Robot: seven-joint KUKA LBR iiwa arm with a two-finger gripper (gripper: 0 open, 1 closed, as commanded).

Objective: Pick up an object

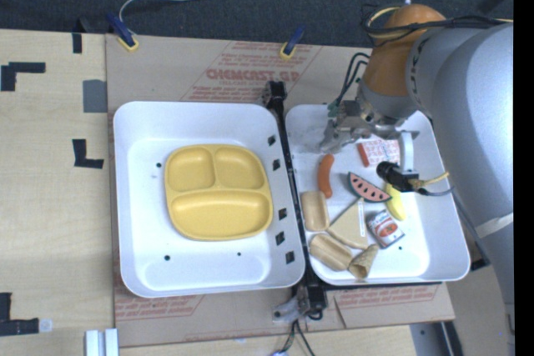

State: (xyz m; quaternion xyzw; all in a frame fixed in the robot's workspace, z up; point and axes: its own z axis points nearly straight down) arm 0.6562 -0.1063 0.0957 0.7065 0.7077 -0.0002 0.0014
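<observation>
My gripper (335, 134) hangs low over the back left part of the right bin (442, 258), below the orange band of the arm (392, 67). Just in front of it lies an orange-red toy sausage (325, 176). Right of that are a red and white packet (378, 152), a watermelon slice (368, 188) and a yellow banana (395, 203). Nearer the front lie a small can (385, 228), a cheese wedge (349, 223), bread pieces (314, 210), a roll (329, 251) and a cone (363, 262). I see nothing held in the gripper.
The left bin (138, 129) holds a yellow divided plate (219, 190). A black clip strip (282, 179) runs between the two bins. The big grey arm body (480, 121) overhangs the right bin's right side. A cable (167, 0) lies behind the bench.
</observation>
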